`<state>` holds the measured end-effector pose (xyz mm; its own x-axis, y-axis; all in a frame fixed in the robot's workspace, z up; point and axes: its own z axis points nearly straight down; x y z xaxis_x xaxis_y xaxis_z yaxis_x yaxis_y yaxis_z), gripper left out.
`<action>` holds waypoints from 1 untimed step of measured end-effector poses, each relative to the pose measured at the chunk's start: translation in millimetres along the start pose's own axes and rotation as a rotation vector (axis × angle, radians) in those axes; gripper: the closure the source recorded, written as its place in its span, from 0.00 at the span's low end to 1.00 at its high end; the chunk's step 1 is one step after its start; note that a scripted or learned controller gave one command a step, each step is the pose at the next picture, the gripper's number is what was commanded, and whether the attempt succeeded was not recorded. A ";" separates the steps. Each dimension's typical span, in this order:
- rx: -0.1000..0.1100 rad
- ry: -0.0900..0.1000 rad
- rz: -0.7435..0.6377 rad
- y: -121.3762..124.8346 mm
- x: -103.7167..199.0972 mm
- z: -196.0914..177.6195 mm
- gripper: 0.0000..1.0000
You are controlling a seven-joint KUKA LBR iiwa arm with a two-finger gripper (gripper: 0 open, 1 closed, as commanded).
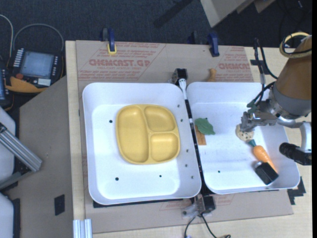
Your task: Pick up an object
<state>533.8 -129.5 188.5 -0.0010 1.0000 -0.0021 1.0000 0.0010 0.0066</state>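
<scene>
My gripper hangs low over the right bin, right above a small round tan object that lies at its fingertips. Just below and to the right of that lies a toy carrot with an orange body and green tip. A black block rests near the bin's front right corner. A green leaf-shaped piece lies by the bin's left wall. The tan object sits on the bin floor, partly covered by the gripper.
The left bin holds a yellow divided plate in its middle. A small brown strip lies along the divider between the bins. The arm's grey body and orange band loom over the right bin's right side.
</scene>
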 end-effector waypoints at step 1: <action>0.000 0.000 0.000 -2.9 -2.0 -44.2 1.00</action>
<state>530.6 -131.4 232.7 -0.0009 1.0000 -0.0023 1.0000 0.0009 0.0068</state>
